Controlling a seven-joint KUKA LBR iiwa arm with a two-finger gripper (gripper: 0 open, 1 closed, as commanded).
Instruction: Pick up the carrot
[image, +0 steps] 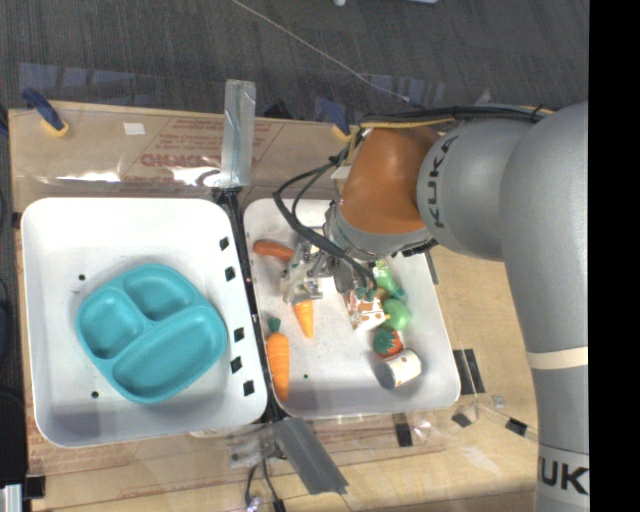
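Arm is reaching over the right bin; teal plate is sitting in left bin. Toys are crowding beside the claw, which is clamping a carrot w/ tip hanging down.

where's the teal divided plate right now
The teal plate lies in the left bin, near its middle, across the divider from the carrot in the right bin.
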